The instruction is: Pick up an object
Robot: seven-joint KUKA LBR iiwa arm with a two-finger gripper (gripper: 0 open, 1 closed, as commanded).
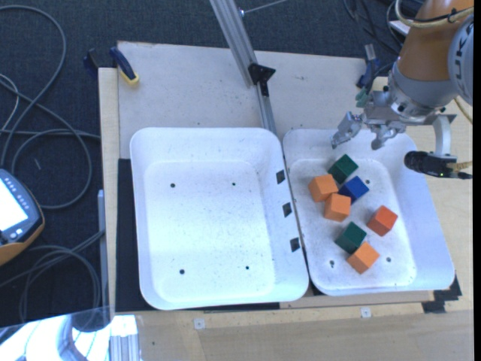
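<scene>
End effector (366, 135) open above right bin's (428, 201) far rim.

A metal rail (239, 43) slants over the tabletop (188, 89); cables (45, 164) lie on the dark floor (60, 21).

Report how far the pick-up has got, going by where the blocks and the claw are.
Nothing looks picked yet: all seven blocks lie in the right bin, among them the upper green block, the blue block and the orange block at the cluster's left. In hand: the claw hangs open over that bin's far rim, with nothing between its fingers. Left: descend, close on a block, lift.
</scene>
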